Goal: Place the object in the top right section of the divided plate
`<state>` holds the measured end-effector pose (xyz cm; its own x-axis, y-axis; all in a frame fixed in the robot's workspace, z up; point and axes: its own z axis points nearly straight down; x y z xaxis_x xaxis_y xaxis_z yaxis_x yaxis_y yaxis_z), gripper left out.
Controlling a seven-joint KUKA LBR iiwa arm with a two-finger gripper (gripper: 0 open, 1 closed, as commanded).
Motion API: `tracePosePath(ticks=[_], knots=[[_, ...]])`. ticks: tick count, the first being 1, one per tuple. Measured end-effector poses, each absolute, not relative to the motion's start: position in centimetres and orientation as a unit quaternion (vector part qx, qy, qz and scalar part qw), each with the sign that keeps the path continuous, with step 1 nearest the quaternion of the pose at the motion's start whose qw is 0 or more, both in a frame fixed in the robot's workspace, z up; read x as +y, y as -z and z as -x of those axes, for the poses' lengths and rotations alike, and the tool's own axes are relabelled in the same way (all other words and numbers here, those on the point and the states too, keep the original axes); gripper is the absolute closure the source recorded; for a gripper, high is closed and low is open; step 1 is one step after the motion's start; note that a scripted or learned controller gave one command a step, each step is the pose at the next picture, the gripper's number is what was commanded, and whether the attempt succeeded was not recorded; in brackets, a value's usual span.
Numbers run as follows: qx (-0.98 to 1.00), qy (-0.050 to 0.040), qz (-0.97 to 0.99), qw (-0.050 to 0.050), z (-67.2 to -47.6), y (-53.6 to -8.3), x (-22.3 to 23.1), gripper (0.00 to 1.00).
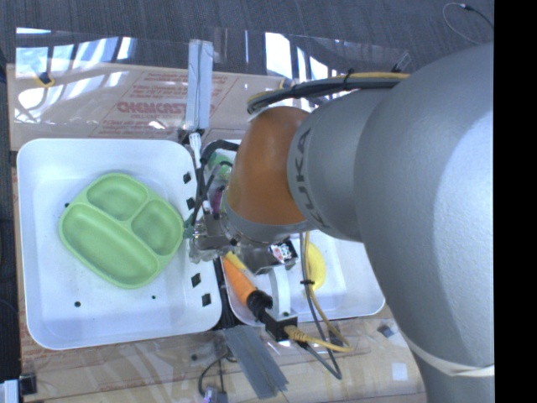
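A green divided plate (123, 227) lies in the left bin (50, 309), with one long section at the lower left and two smaller sections at the upper right; all three look bare. My gripper (204, 243) hangs below the orange wrist band (264, 170), over the divider between the two bins, just right of the plate's edge. The big grey arm hides most of the right bin (357, 305). An orange carrot-like object (237, 280) lies at that bin's near left, and a yellow object (315, 264) peeks out beside the wrist.
A small green and purple item (221, 175) shows at the right bin's far left, behind the wrist. Cables (315, 336) trail from the arm over the bench's front edge. A clear panel and a cardboard sheet (126, 103) stand behind the bins.
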<state>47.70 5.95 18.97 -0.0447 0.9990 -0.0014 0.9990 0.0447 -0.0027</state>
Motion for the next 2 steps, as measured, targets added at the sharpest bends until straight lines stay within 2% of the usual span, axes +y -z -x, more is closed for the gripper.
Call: tracePosePath(ticks=[1, 2], knots=[[-0.908, -0.0021, 0.418, 0.003, -47.6, -18.9, 6.0, 1.00], [-0.928, -0.0001, 0.373, 0.000, -47.8, -23.7, 7.1, 1.00]])
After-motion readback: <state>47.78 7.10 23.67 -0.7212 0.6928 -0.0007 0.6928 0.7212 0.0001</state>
